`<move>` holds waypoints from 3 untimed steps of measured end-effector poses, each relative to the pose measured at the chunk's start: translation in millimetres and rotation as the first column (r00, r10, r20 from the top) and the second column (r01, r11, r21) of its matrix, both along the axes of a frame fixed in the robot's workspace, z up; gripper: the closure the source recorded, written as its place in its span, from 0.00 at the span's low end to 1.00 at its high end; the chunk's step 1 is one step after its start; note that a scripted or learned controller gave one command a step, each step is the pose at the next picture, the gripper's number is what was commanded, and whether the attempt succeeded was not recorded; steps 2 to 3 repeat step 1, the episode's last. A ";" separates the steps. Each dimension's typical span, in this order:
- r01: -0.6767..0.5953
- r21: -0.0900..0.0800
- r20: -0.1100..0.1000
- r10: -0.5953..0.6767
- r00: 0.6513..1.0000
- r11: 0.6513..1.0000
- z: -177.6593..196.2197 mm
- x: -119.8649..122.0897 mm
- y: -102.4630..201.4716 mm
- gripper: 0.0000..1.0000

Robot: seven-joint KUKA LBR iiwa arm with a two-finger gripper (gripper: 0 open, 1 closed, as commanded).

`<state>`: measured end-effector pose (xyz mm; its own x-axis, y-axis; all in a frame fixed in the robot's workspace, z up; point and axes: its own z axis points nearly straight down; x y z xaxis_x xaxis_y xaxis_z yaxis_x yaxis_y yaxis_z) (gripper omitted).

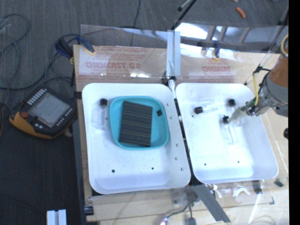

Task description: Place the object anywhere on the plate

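Observation:
A teal plate (161, 135) lies in the left bin (136, 175). On its middle rests a dark ribbed rectangular slab (136, 123), and a tiny black piece (159, 112) sits on the plate's right side. My gripper (236, 115) reaches in from the right, low over the right bin (234, 165). Its tip is next to a small clear item with a black cap (225, 119). I cannot make out whether that item is in its grasp.
Two more clear pieces with black caps lie in the right bin (198, 109) (231, 102). A similar one (102, 103) lies in the left bin beside the plate's left rim. A raised divider (180, 125) separates the bins. A teach pendant (44, 111) sits on the floor at left.

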<state>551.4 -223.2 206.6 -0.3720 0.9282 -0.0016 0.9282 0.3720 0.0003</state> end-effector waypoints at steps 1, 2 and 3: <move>0.000 0.000 0.000 0.000 1.000 1.000 0.0 0.0 0.0 0.00; 0.000 0.000 0.000 0.000 1.000 1.000 0.0 0.0 0.0 0.00; 0.000 0.000 0.000 0.000 1.000 1.000 0.0 0.0 0.0 0.00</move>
